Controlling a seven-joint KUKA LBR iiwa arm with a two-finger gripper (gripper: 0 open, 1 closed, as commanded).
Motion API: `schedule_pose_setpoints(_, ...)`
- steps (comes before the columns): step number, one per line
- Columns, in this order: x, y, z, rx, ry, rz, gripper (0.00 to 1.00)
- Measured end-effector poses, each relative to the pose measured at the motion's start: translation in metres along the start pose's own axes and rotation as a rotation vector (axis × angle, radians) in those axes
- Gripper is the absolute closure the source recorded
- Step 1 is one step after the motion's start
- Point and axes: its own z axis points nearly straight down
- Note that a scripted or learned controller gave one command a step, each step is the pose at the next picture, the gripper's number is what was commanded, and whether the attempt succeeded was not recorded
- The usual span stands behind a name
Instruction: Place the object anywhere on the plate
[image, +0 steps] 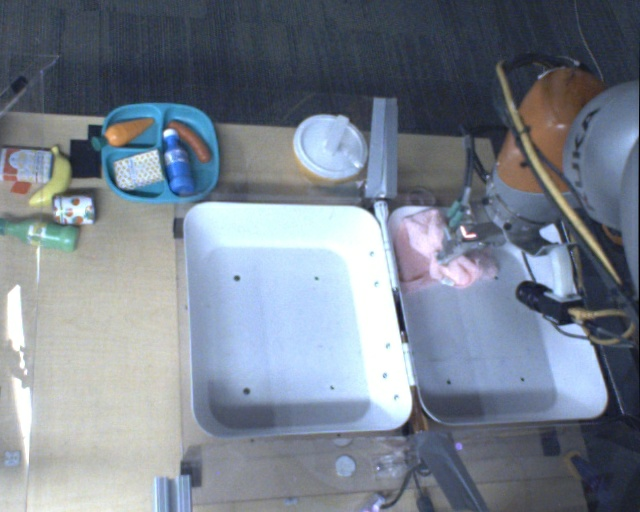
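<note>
The left bin (290, 320) fills the near middle of the bench, and just beside it on the right lies the right bin (500, 380). In the far left corner of that right bin rests a pink cloth-like object (425, 245), against the wall shared with the left bin. The gripper (468, 232) sits on the cloth's right edge; whether its hand is spread or pinching the cloth cannot be told. Beyond the left bin's far rim stand a white lidded cup (330, 148) and, further left, a blue divided tray (160, 152) of toy food.
</note>
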Motion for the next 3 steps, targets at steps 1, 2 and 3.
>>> schedule_pose_setpoints(1, 0.002, 0.002, -0.040, -0.001, 0.000, -0.007, 1.00)
schedule_pose_setpoints(2, 0.050, 0.010, -0.032, -0.002, 0.001, -0.410, 1.00)
schedule_pose_setpoints(3, 0.093, 0.016, -0.030, -0.002, 0.001, -0.811, 1.00)
